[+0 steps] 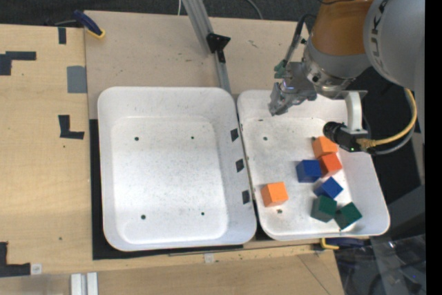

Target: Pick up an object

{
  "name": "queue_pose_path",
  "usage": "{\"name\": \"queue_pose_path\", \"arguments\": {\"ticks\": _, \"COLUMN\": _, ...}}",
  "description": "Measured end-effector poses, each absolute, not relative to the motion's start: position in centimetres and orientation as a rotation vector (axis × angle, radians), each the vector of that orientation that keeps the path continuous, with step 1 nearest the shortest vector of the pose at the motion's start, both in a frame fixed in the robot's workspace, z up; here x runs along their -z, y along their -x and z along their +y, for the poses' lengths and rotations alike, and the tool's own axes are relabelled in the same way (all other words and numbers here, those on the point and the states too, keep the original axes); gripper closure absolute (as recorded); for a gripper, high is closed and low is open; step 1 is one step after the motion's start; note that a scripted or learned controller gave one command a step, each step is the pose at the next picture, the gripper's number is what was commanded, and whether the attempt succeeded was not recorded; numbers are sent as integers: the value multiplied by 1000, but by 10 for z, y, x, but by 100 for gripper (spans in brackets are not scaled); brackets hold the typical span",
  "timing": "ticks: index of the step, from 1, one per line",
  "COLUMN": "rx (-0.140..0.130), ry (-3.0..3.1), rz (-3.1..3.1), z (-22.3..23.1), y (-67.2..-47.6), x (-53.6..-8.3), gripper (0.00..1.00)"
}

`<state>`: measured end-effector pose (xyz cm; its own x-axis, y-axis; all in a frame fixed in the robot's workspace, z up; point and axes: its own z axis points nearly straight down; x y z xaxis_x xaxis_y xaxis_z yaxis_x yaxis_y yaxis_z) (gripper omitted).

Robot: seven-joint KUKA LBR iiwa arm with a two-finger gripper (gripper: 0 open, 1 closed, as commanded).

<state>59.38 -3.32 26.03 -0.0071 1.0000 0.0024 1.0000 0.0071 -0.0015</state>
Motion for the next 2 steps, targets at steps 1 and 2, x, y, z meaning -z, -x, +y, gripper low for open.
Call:
{"name": "queue_pose_path", "arguments": {"ticks": 1, "rx": -1, "ry": 2211, "rz": -2227, "z": 26, "y": -575, "x": -257, "gripper": 100}}
{"name": "queue_pose_path", "arguments": {"ticks": 2, "rx": -3, "ry": 2211, "rz": -2226, "z": 81, "y": -568, "x": -240, "gripper": 100}}
